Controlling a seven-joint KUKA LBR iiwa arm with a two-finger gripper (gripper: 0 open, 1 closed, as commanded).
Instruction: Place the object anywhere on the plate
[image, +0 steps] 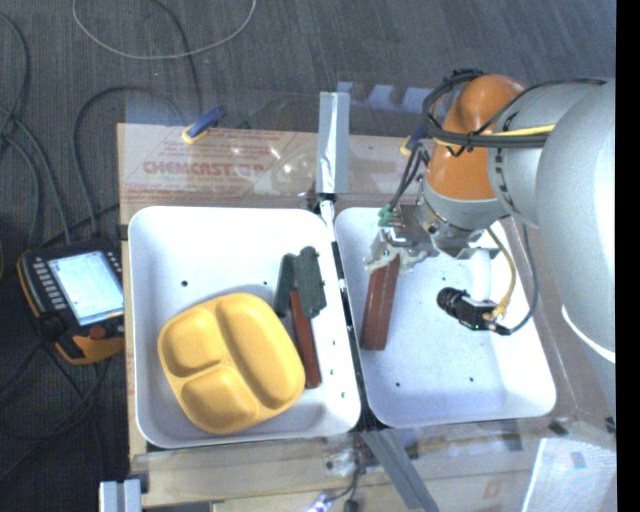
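Observation:
A yellow plate (232, 362) with three compartments lies in the left bin (160, 240), toward its front. In the right bin (470, 390), a long brown block (377, 308) hangs tilted near the left wall. Its upper end sits between the fingers of my gripper (388, 256), which is shut on it. Its lower end reaches down close to the bin floor. The gripper is to the right of the plate, across the divider between the bins.
Beside the plate's right rim lie a dark green piece (309, 280) and a thin brown stick (304, 345). A black connector on a yellow cable (462, 304) hangs over the right bin. A teach pendant (78, 288) lies left of the bench.

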